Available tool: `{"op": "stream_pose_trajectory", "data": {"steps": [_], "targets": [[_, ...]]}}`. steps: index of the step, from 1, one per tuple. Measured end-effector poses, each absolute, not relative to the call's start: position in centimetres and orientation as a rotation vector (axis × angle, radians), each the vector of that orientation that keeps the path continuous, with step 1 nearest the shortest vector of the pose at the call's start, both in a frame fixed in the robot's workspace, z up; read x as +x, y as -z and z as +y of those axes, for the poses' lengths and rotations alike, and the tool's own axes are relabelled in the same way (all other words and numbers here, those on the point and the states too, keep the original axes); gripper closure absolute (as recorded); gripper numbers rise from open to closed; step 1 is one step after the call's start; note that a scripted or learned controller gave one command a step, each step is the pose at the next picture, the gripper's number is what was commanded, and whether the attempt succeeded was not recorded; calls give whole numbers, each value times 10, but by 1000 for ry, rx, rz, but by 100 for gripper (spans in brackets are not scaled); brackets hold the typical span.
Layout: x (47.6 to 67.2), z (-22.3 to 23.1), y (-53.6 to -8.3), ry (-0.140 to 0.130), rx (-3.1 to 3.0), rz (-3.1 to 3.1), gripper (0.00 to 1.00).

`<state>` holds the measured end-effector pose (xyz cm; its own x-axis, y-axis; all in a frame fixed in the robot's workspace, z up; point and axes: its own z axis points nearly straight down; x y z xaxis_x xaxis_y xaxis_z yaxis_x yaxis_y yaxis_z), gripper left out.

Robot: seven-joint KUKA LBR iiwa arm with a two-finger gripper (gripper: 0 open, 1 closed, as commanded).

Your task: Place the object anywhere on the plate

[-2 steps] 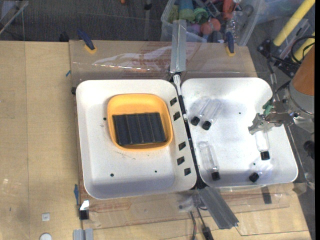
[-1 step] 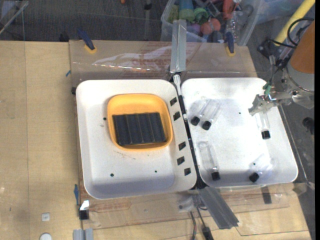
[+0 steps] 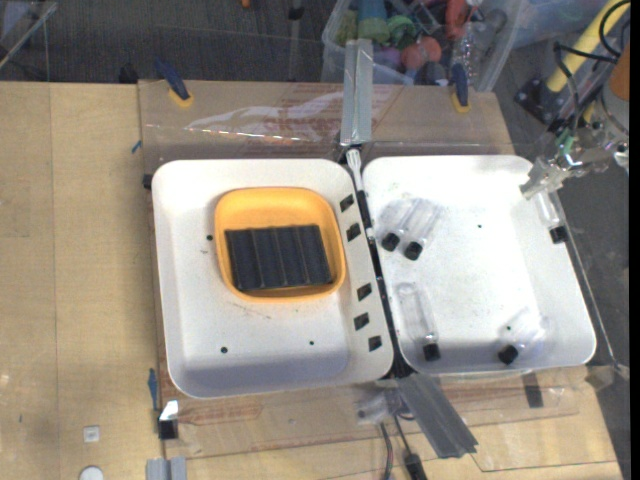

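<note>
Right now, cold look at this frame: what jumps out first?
The orange plate in the left bin grabs the eye first, with a dark ribbed rectangular object already lying flat on it. Next come the clear, black-capped tubes scattered in the right bin, some near its left wall and more along its front edge. The gripper sits over that bin's far right corner.

Little of the arm (image 3: 610, 78) shows, at approx 2 o'clock by the frame edge: a dark grey/black body w/ a pale tan patch at the very edge, a yellow cable curving over it, black cables alongside, plus small silvery metal parts lower down, blurred
</note>
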<state>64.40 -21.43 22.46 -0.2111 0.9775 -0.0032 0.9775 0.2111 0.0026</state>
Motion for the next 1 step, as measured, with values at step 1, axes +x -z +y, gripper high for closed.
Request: {"op": "stream_pose_trajectory", "data": {"steps": [1], "targets": [[669, -220, -241, -1, 1727, 2617, 100]]}}
